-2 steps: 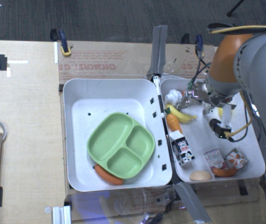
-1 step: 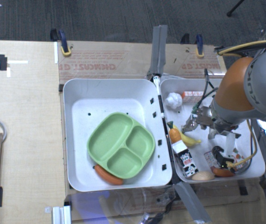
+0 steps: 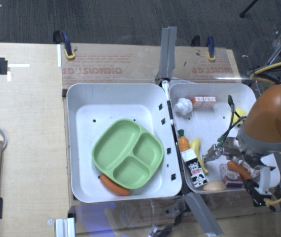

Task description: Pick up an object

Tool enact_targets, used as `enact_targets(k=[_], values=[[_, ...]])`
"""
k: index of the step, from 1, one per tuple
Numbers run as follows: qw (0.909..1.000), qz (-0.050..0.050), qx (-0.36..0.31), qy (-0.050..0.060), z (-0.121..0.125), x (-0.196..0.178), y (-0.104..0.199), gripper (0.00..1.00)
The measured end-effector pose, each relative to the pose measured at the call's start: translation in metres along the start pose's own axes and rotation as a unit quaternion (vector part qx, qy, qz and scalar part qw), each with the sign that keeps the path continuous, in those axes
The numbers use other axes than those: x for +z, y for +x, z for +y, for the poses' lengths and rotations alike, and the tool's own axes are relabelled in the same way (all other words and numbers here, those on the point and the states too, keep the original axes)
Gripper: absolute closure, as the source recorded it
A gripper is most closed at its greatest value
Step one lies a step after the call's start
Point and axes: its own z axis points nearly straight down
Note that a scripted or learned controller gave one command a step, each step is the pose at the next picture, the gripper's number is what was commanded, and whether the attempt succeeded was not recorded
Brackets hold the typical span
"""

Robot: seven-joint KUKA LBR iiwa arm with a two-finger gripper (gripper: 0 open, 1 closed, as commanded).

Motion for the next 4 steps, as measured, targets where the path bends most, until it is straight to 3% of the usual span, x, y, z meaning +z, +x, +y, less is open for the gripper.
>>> enact_targets(k=[1,2,3,4], values=[[0.9905,0.000,-0.138,-0.001,0.007,0.000,-0.055,0.00],[0.9906,0.000,-0.137,-0.003,0.009,-0.010,-0.055,1.00],[0.9611,-0.001,-0.276,-0.001,0.002,-0.092,-0.007,1.00],[0.9611,-0.001,-0.276,-0.001,0.002,-0.093,-0.007,0.00]])
